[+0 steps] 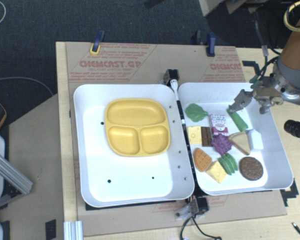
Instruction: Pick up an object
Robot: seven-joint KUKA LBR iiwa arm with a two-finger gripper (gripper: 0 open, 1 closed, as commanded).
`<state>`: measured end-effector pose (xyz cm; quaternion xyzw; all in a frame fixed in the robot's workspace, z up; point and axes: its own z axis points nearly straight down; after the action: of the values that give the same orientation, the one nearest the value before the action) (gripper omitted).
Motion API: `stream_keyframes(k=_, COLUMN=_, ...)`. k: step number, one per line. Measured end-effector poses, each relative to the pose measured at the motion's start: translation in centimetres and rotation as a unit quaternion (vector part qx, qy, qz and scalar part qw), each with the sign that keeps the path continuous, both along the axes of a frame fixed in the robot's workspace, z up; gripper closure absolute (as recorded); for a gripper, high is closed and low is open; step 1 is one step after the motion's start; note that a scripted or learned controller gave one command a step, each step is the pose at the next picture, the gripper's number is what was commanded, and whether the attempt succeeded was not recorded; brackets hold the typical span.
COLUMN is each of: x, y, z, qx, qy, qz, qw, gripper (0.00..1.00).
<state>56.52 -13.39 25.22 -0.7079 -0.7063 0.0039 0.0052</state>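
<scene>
My gripper (251,104) hangs over the back right part of the right bin (277,149), open, with nothing between its fingers. One grey finger (238,103) points toward a green pickle-like piece (238,120) just below it. Several toy foods lie in that bin: a green leaf (196,112), a pink and white packet (218,123), a yellow cheese block (194,134), a chocolate piece (206,136), purple grapes (221,144), a bread slice (241,143), a waffle (202,159), a brown cookie (251,168).
The left bin (90,169) holds a yellow three-compartment plate (137,125). A ridge (181,134) separates the bins. The grey arm (292,69) comes in from the right. Clamps (95,45) hold the brown board at the back.
</scene>
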Motion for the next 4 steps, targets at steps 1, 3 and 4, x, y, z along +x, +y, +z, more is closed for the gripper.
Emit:
stream_keyframes(k=1, x=0.2, y=0.0, z=0.7, qx=-0.0010, qy=-0.006, qz=0.001, qw=1.0000, gripper=0.00)
stream_keyframes(k=3, x=-0.9, y=0.0, z=-9.0, qx=0.0000, qy=-0.003, qz=0.001, qw=1.0000, gripper=0.00)
stream_keyframes(k=4, x=-0.6, y=-0.3, z=-15.2, qx=-0.0001, qy=-0.004, qz=0.001, qw=1.0000, gripper=0.00)
